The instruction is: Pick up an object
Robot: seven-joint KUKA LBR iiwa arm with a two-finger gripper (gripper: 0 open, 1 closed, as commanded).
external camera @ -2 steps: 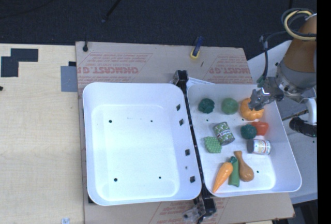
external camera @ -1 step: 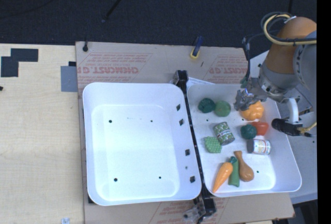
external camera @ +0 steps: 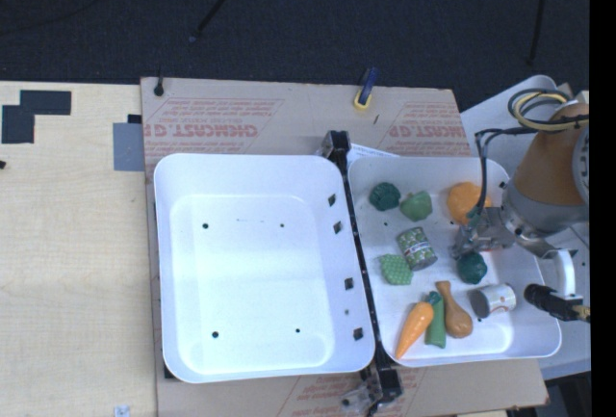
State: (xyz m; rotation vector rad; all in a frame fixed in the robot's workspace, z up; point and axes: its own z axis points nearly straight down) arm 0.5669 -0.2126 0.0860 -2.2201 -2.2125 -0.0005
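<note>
The right bin holds several small objects. My gripper hangs low over its right part, just above a dark green round piece and just below an orange ball. Whether it touches either one is unclear. A small patterned can and a green textured block lie to its left. Farther back lie a dark green lump and a light green lump. Near the front lie a carrot, a tan gourd and a white and grey cup.
The left bin sits beside the right one, with a black clip strip along the shared wall. The grey arm comes in from the right with black and yellow cables above it. A blue and yellow clamp stands at the board's back edge.
</note>
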